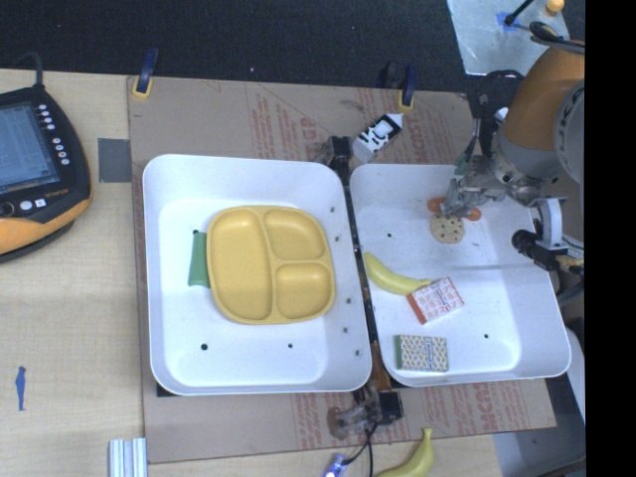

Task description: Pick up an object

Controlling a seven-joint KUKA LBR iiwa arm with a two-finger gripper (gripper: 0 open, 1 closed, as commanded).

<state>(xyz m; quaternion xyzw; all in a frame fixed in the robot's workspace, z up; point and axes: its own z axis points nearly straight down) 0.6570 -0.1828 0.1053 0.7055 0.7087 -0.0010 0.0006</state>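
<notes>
Camera view looks down on two white bins side by side on a cardboard-covered bench. Left bin (164, 266) holds a yellow divided plate (270, 262) lying flat in its middle, with a green object (198, 258) poking out from under the plate's left edge. Right bin (517, 351) holds several small things: a yellow banana (394, 276) near its left wall, a red-and-white packet (436, 299) just right of the banana, a green-patterned packet (421, 353) at the near side, and a tan perforated disc (447, 230) toward the far side with a small orange piece (437, 206) beside it.

Reaching in from the right, the grey arm brings its gripper (460, 204) down over the far part of the right bin, right above the disc and the orange piece; whether it grips anything cannot be told.

Outside the bins, a black-and-orange pendant with a screen (35, 172) lies far left, and a second banana (412, 458) lies at the near edge of the bench.
</notes>
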